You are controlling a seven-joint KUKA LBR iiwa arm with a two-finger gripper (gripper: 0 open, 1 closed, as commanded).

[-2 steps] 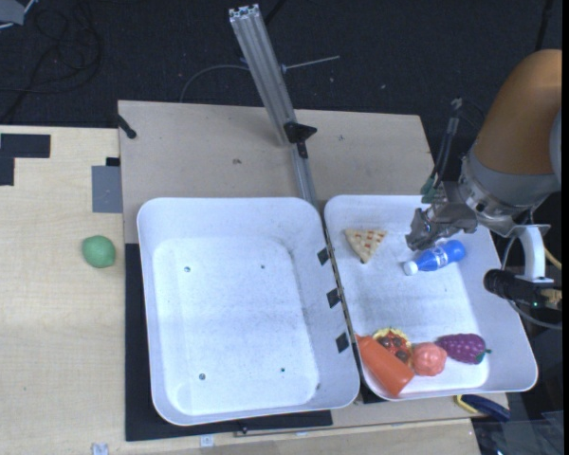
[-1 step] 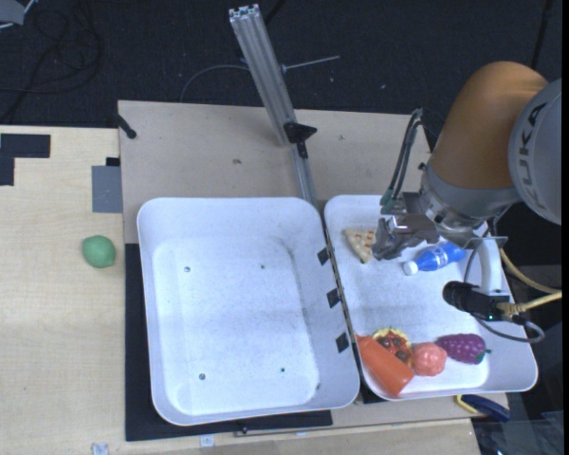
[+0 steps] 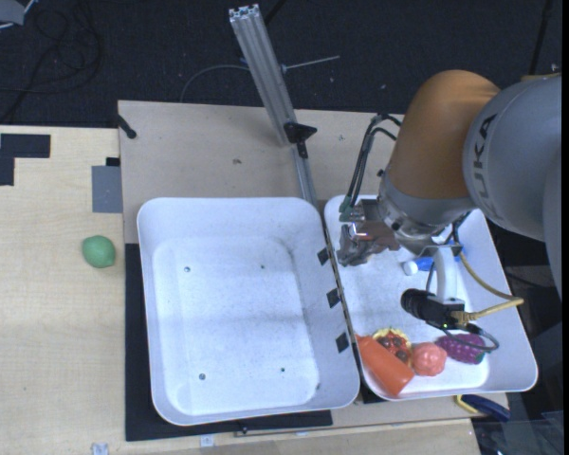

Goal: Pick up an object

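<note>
Toys [image 3: 419,356] lie in the right bin's [image 3: 512,368] near corner, apart from the tool [image 3: 358,245], whose grip state is unclear.

One fixed cam above bench [image 3: 57,301], slanted down over both bins [image 3: 171,218]

grey arm [image 3: 526,150], orange band [image 3: 446,131], black cables [image 3: 360,169].

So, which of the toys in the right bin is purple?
The purple toy lying farthest right in the cluster, beside the pink ball; the large toy is orange.
</note>
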